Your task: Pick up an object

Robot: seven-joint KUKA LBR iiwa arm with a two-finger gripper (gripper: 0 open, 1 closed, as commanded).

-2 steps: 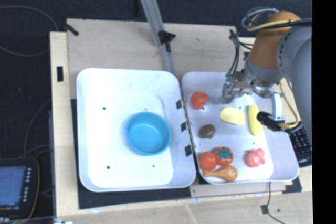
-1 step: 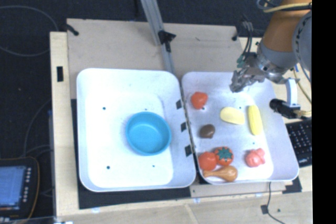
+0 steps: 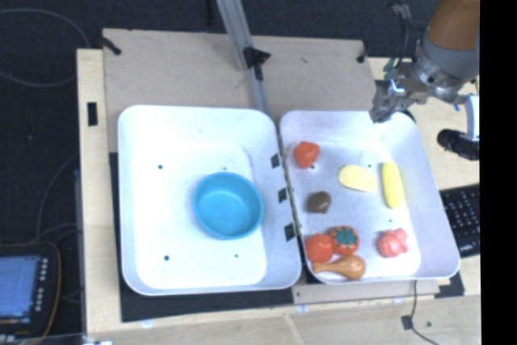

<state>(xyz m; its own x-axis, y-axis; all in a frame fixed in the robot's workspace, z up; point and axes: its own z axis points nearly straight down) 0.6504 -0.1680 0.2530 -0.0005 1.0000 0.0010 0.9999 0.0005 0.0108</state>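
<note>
My gripper (image 3: 383,111) hangs over the far right corner of the right bin (image 3: 420,153), with nothing seen in it. In that bin lie a small red-orange piece (image 3: 305,153), a pale yellow lump (image 3: 357,178), a yellow banana-like piece (image 3: 392,184), a brown ball (image 3: 318,202), a red tomato with a green top (image 3: 344,238), another red piece (image 3: 319,246), a tan gourd shape (image 3: 342,267) and a pink-red piece (image 3: 392,242). All of them sit nearer the camera than the gripper.
The left bin (image 3: 153,141) holds a blue bowl (image 3: 228,204). A grey metal pole (image 3: 233,12) slants up from the divider between the bins. A keyboard (image 3: 462,216) lies to the right of the bench and a small screen (image 3: 24,287) at the lower left.
</note>
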